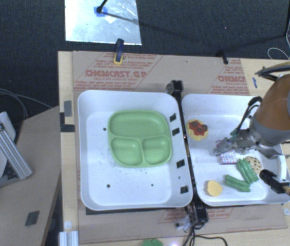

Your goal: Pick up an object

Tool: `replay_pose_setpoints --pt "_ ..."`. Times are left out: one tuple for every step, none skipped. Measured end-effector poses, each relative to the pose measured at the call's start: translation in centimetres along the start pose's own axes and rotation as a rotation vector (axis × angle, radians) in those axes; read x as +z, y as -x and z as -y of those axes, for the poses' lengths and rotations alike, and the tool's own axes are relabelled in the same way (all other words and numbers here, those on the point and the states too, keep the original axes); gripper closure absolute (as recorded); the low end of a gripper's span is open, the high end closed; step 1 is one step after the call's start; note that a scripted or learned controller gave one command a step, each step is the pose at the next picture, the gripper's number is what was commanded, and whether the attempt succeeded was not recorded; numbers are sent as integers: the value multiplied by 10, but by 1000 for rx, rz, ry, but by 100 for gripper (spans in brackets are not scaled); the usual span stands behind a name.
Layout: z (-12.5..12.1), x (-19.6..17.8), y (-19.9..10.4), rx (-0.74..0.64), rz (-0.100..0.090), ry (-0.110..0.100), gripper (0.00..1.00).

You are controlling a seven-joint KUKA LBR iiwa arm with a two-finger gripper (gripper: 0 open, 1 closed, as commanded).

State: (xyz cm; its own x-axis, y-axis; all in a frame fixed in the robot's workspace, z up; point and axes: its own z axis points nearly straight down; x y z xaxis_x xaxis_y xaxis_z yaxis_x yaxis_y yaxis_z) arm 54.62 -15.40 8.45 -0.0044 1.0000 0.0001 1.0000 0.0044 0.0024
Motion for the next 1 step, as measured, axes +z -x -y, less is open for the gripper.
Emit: replay_pose_setpoints --pt "-1 -11 0 1 -1 2 100"
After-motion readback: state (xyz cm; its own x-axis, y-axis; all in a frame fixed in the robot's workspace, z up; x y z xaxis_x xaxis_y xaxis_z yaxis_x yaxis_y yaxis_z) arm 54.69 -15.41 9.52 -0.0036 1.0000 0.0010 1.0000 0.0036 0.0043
